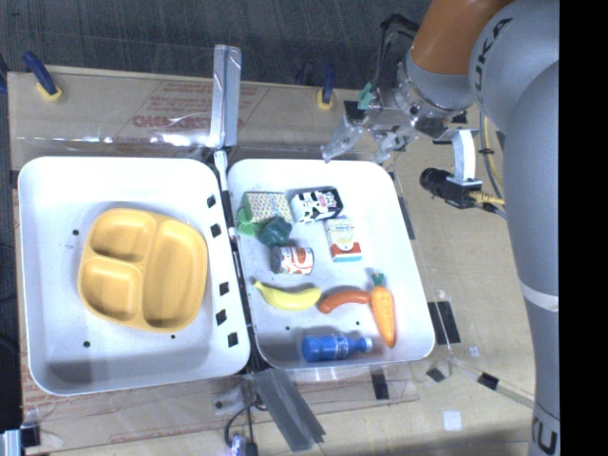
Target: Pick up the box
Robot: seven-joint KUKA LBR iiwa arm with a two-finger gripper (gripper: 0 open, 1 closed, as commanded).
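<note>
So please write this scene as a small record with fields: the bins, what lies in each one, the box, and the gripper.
left bin: holds a yellow divided plate
right bin: holds box, milk carton, can, banana, carrot, sausage, blue bottle, green toy
box: small, white and red, lying flat, near the middle of the right bin
gripper: above the far rim of the right bin, apart from the box, holding nothing
</note>
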